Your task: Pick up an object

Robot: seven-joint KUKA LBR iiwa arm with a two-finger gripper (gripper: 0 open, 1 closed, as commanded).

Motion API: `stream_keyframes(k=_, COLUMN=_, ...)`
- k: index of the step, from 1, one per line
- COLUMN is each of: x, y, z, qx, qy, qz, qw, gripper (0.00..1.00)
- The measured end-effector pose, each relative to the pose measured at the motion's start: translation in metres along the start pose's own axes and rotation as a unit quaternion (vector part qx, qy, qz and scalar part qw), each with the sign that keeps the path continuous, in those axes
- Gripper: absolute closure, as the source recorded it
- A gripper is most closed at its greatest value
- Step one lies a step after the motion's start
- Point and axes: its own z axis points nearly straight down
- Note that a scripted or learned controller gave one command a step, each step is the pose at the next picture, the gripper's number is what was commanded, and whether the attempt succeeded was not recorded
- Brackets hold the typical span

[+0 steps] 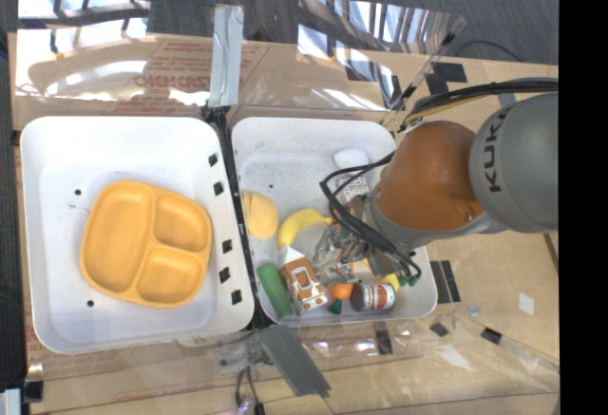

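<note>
From my remote station I see the arm (494,166) reaching in from the right of the frame, its orange band (427,178) hanging over the right bin (285,142). The gripper (353,247) is down among the clutter at the lower middle of that bin, wrapped in black cables (356,190); I cannot tell its state from here. Objects sit crowded along the bin's lower half: a pale yellow round piece (258,214) against the left wall, a banana (302,225) just right of it, a green cylinder (273,287) at the lower left corner, an orange-and-white carton (302,285) beside that, a small orange item (342,292) next, and a dark-capped can (373,296) lying on its side near the lower edge. A white rounded object (350,158) rests alone toward the bin's upper right, partly under the wrist. The left bin (57,157) holds a yellow three-compartment tray (144,242), lying flat in the centre left of the frame. A strip of grey tape (224,57) runs up the cardboard above the seam between the bins.
</note>
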Motion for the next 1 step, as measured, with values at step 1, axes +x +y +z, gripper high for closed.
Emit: stream_keyframes(k=1, x=-0.0001, y=0.0002, z=0.0, qx=0.0, qy=0.0, qz=0.0, qw=1.0, gripper=0.0)
